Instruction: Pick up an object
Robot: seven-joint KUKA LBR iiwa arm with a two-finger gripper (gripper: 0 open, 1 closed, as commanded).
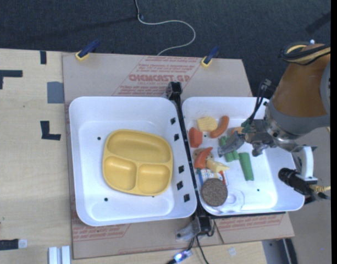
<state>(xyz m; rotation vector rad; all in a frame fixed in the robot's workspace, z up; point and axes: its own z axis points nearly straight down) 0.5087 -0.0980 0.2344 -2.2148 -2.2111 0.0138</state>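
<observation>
The right bin holds several toy foods. Among them are a yellow piece, an orange sausage, two red pieces, a green stick, a smaller green piece, a yellow-white piece and a brown round disc. My gripper hangs low over the middle of this bin, just above the smaller green piece and right of the red pieces. Nothing shows lifted off the bin floor.
The left bin holds a yellow divided plate. A black divider runs between the bins. The arm's grey and orange body covers the right bin's far right corner. A white cable lies behind the bins.
</observation>
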